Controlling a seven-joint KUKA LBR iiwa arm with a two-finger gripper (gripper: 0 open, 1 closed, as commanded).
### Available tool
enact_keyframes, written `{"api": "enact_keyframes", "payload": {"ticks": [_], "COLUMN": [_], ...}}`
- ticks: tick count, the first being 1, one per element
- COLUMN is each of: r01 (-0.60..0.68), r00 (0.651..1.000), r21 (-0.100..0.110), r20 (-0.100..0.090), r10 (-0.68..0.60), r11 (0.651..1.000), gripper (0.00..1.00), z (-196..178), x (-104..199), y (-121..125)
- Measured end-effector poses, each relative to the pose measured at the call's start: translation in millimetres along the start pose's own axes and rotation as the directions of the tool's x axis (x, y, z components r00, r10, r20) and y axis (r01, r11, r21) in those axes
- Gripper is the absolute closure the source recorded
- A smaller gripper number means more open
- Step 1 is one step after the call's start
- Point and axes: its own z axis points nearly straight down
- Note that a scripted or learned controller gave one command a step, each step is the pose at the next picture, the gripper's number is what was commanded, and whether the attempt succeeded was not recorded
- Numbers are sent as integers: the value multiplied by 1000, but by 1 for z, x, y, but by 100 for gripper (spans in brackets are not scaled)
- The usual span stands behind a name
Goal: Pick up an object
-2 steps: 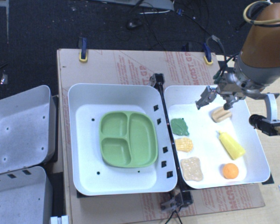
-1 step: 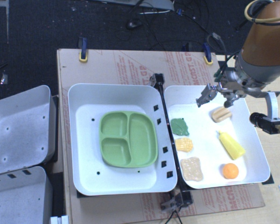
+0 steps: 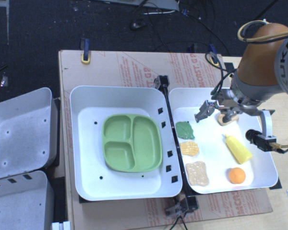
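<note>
Five objects lie in right bin (image 3: 266,176); tool (image 3: 216,110) perhaps open.

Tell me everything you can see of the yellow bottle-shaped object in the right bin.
The yellow bottle-shaped object looks like smooth plastic, with a narrow pointed tip at its upper-left end and a wider squared base at lower right. It lies on its side, slanted, on the right white bin's floor, above the orange ball and apart from it, nothing touching it.
</note>
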Motion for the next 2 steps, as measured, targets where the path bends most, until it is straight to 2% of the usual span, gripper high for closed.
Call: {"api": "enact_keyframes", "payload": {"ticks": [2], "r01": [0], "r00": [1000], "r21": [-2], "r20": [0], "r10": [0], "r11": [1000], "gripper": [0], "z": [118], "x": [-7], "y": [11]}}
